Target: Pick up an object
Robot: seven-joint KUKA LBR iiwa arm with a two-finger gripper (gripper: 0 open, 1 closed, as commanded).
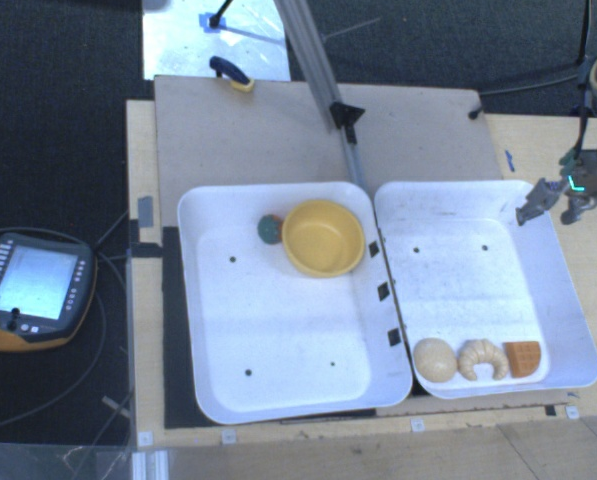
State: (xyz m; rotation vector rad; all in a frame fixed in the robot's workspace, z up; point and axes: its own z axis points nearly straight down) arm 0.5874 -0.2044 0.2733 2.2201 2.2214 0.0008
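Note:
My gripper [548, 213] hovers over the far right rim of the right bin [458, 268], its two fingers spread apart and nothing between them. Along this bin's near wall lie a beige round bun [435, 359], a pale croissant [484, 358] and an orange block [523, 358], well below the gripper. The left bin [278, 348] holds a yellow bowl [323, 238] at its far right corner. A small dark green ball [269, 229] touches the bowl's left side.
A slanted metal pole [313, 53] with a black clamp crosses the bench behind the bins. A teach pendant [30, 288] lies on the floor to the left. A black-and-yellow clamp [231, 72] sits at the board's far edge.

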